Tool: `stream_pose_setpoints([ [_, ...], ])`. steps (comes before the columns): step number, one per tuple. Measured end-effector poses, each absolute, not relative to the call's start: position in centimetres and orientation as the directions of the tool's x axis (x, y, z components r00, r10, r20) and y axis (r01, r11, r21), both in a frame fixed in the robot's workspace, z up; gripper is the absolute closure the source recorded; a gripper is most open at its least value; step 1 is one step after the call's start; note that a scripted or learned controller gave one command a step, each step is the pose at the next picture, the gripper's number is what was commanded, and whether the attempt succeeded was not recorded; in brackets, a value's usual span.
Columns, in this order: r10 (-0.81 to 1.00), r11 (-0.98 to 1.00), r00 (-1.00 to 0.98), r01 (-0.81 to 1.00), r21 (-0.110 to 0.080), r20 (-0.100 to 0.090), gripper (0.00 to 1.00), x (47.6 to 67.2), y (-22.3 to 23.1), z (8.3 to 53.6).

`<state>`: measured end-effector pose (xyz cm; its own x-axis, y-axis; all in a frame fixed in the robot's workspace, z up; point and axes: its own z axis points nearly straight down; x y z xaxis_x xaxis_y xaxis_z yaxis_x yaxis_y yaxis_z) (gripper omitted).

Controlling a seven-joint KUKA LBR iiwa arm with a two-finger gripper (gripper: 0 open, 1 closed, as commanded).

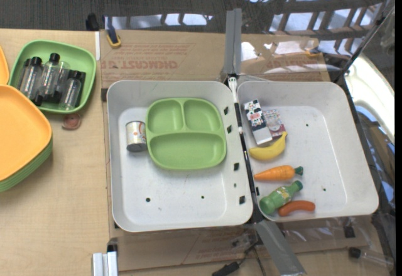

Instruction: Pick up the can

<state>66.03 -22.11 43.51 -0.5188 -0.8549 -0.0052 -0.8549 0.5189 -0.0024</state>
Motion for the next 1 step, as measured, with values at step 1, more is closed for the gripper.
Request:
stream_pose_setpoints([
  [1, -0.958, 0.287, -0.287, -0.958, -0.002, -0.004, 1.00, 66.01, -22.09, 42.65],
])
